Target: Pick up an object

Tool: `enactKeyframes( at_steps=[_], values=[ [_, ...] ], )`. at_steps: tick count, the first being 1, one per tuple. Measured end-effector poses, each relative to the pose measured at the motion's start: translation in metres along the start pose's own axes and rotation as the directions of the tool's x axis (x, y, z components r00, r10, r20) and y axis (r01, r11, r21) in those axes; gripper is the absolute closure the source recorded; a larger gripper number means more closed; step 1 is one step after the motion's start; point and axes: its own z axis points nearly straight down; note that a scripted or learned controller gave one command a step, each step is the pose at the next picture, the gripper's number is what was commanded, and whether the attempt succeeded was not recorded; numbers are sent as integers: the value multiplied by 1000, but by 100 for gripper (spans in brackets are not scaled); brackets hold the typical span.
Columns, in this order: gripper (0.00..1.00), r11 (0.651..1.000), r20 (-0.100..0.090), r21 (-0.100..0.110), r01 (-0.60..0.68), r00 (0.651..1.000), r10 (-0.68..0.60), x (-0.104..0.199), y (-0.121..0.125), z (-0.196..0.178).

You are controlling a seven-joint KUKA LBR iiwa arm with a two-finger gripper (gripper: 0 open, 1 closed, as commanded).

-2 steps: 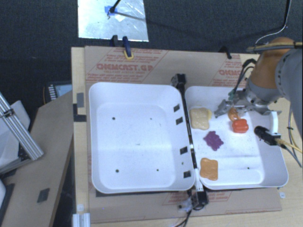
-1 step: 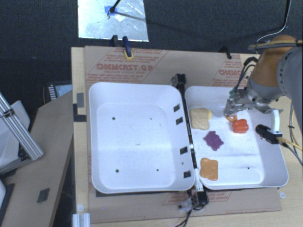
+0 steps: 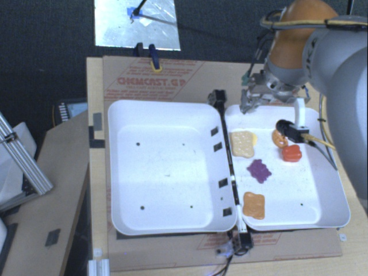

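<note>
Claw (image 3: 251,103) hangs over right bin (image 3: 322,206) back-left corner, grip state can't tell. In that bin: beige piece (image 3: 242,144) nearest the claw, purple piece (image 3: 259,170), orange piece (image 3: 254,205) toward front, red piece (image 3: 291,153) at right.

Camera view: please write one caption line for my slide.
KUKA arm's gripper hovers over the right bin's far corner; purple piece, cream slice and red piece lie inside.

Divider (image 3: 227,154) as landmark. Left of it: left bin (image 3: 167,211), floor bare, open to approach. Right of it: right bin (image 3: 328,200), obstructed by beige piece (image 3: 242,144), purple piece (image 3: 259,170), orange piece (image 3: 254,205), red piece (image 3: 291,153); far right floor free.
</note>
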Motion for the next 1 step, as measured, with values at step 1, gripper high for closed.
enactKeyframes(
  at_steps=[1],
  values=[
    [100, 1000, 3, -6, -7, 1000, 7, 38, -7, -181]
  ],
)
